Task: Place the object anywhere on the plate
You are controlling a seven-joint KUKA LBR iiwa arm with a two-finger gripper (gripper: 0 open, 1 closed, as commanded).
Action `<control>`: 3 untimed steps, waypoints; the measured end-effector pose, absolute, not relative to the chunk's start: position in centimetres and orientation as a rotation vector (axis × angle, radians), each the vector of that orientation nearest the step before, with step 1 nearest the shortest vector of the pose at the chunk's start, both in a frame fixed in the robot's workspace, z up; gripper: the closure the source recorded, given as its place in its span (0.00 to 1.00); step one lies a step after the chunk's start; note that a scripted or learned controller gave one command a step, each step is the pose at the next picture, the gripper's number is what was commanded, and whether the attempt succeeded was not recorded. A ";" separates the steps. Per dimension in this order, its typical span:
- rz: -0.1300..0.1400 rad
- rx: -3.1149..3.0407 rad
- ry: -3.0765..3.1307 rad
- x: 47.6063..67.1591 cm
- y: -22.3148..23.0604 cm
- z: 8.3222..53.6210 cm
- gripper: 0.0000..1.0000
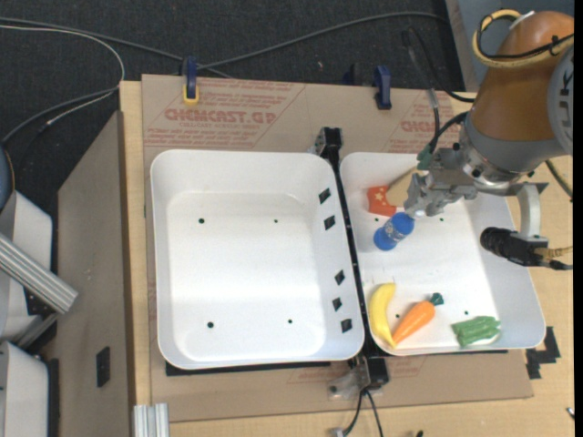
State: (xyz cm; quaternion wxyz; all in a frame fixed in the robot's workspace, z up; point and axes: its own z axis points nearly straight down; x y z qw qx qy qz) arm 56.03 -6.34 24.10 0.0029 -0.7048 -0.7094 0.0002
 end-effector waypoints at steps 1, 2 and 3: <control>0.001 -2.214 -2.225 55.9 -1.9 23.6 1.00; 0.001 -2.211 -2.224 55.2 2.7 22.7 1.00; 0.002 -2.210 -2.225 54.6 8.4 21.6 1.00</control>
